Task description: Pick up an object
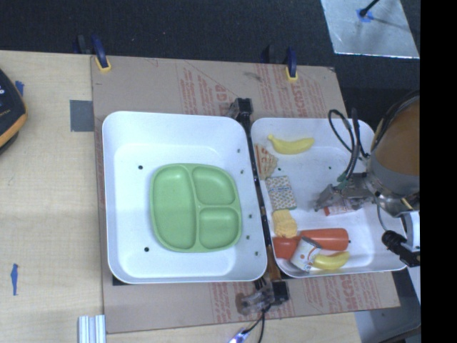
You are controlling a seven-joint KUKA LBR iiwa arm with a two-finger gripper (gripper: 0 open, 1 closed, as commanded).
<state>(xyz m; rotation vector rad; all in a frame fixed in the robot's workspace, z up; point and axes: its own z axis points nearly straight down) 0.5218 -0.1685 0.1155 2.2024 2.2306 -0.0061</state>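
A: Where's the grey metal two-finger gripper (330, 200) sitting?

B: Right-centre of frame, hanging low in the right shallow white plastic bin (325, 164). Can't tell its state.

A: Objects?

B: Smooth yellow plastic banana (290, 145) lying upper in that bin; glossy red-orange cylinder (325, 237) lying lower. Matte green three-compartment tray (195, 206) resting in the left white bin (128, 156).
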